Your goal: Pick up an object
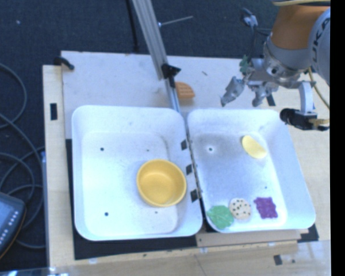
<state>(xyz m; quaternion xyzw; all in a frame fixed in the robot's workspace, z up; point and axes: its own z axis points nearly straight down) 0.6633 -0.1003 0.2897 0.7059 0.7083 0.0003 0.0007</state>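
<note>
Fingers [245, 95] hang apart above the right bin [293, 171]; I judge the yellow disc [253, 146] light, flat, slippery, so pinch its edges.

Gripper [245, 95] open above right bin [287, 154]; yellow bowl [161, 182] in left bin [92, 154].

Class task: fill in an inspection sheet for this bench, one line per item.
Surface: pale bench, two white bins, left and right.
Job's things: yellow bowl in left bin; yellow piece, green, spotted and purple pieces in right bin.
Clutter: orange item behind bins.
Gripper: gripper above right bin's far edge, holding nothing.
Cables: black loops on floor.
Surroundings: metal pole, tablet.
</note>
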